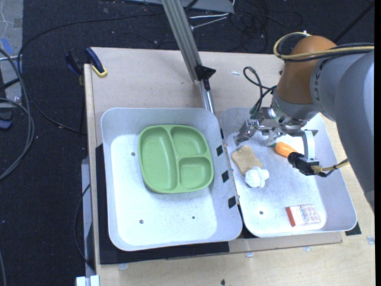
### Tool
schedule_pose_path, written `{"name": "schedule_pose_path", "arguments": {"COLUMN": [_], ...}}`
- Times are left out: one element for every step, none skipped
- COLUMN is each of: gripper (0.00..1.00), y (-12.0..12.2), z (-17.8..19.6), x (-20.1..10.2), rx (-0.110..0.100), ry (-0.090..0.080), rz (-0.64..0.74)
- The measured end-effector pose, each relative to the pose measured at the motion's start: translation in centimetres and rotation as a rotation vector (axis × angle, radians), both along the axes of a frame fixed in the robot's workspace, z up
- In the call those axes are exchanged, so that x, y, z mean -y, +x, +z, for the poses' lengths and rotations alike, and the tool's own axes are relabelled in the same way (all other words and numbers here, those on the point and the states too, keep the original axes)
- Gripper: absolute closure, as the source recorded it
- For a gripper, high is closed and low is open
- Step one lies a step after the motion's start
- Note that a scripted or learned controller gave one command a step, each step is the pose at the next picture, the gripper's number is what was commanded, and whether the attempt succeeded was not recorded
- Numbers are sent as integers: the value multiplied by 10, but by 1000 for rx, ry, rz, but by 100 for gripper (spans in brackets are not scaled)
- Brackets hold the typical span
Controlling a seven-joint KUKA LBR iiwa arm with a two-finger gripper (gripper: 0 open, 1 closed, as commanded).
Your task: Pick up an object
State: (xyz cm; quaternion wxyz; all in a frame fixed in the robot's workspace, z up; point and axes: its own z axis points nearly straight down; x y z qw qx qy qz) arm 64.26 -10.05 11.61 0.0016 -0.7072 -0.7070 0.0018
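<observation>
- A pale wooden bench (pixel 149 70) is sitting on dark, cable-strewn carpet, bearing two shallow white bins side by side, the left bin (pixel 119 219) and the right bin (pixel 333 213).
- In the right bin, a tan flat piece (pixel 245 158) is lying near the inner wall with a small white lump (pixel 256 177) touching its lower end; both are looking light and easy to nudge (a judgement only), the tan one perhaps soft, best pinched across its narrow width.
- An orange object (pixel 284 149) is lying just beside the arm's wrist, looking smooth and likely to roll.
- A red-and-white packet (pixel 304 214) is lying flat near the bin's front edge, too thin to pinch easily.
- The gripper (pixel 257 128) is hovering low above the tan piece's far end, nothing visible between its parts; whether it is spread or closed cannot be told.
- A green divided plate (pixel 176 158) is resting in the left bin.
</observation>
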Motion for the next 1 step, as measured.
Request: {"name": "schedule_pose_path", "arguments": {"gripper": [0], "y": [0], "z": [-24], "x": [-1], "rx": [4], "ry": [0], "rz": [1]}}
